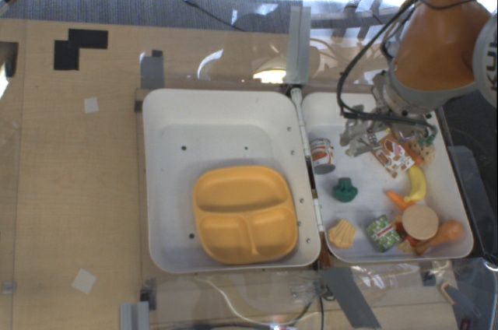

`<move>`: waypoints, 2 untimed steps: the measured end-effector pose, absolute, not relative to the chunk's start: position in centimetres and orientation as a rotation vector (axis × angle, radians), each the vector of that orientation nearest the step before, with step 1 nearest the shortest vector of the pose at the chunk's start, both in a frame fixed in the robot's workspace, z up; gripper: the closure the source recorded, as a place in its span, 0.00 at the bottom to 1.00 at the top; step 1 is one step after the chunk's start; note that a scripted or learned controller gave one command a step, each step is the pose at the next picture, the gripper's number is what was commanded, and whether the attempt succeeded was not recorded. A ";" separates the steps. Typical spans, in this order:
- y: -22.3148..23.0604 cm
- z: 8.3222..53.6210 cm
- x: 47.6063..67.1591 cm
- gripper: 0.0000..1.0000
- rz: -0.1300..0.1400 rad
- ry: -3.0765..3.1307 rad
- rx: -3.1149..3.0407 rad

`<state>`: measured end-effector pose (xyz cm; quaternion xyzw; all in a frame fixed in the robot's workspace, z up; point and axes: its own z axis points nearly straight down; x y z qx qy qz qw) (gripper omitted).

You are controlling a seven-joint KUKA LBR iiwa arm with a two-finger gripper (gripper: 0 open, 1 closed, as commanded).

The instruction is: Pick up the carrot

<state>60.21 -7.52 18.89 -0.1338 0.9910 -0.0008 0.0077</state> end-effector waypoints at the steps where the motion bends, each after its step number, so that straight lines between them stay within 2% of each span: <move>1: -19.0 15.1 60.1 1.00 -0.007 3.095 -0.495; 2: -15.3 19.7 59.0 1.00 -0.007 2.940 -1.071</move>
